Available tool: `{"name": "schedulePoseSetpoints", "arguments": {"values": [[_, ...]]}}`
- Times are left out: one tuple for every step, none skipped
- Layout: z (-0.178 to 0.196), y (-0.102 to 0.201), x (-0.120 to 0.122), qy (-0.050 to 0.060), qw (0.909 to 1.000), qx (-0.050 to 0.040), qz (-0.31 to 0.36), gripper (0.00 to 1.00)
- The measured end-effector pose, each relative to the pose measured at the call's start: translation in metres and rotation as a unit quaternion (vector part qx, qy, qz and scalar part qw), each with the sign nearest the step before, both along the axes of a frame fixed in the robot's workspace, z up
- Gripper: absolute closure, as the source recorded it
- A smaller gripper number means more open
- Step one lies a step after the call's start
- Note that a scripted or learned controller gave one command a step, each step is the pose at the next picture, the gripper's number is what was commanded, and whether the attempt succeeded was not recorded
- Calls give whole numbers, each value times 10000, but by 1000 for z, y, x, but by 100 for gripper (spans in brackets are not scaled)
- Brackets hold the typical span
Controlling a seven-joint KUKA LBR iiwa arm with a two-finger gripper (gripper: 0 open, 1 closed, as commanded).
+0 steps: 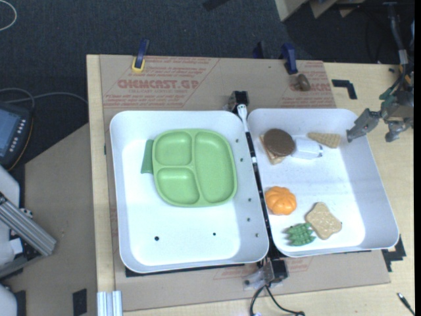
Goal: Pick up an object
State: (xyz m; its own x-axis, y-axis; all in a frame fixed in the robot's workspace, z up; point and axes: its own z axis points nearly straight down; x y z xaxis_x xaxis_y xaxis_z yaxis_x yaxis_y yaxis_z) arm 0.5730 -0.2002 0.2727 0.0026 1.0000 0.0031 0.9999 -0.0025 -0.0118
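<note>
Over the right bin's (375, 176) far right rim hangs the gripper (377, 126), its grey metal fingers spread, nothing between them. Inside lie a ribbed orange pumpkin (281, 201), flat toast (323, 220), knobbly green vegetable (299, 234) and round brown cookie (278, 143)

The gripper (376, 125) is sitting at the right edge of the view, and the arm behind it is being cut off there; the fingers are looking too blurred to judge; the brown round piece (278, 143) is partly covering a tan thing under it; the white object (306, 149) beside it is blending into the right bin (368, 196), so its outline is staying unclear.
</note>
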Motion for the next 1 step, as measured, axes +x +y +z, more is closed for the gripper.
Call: {"name": "schedulePoseSetpoints", "arguments": {"values": [[6, 0, 2, -55, 10000, -14, 14, 0]]}}
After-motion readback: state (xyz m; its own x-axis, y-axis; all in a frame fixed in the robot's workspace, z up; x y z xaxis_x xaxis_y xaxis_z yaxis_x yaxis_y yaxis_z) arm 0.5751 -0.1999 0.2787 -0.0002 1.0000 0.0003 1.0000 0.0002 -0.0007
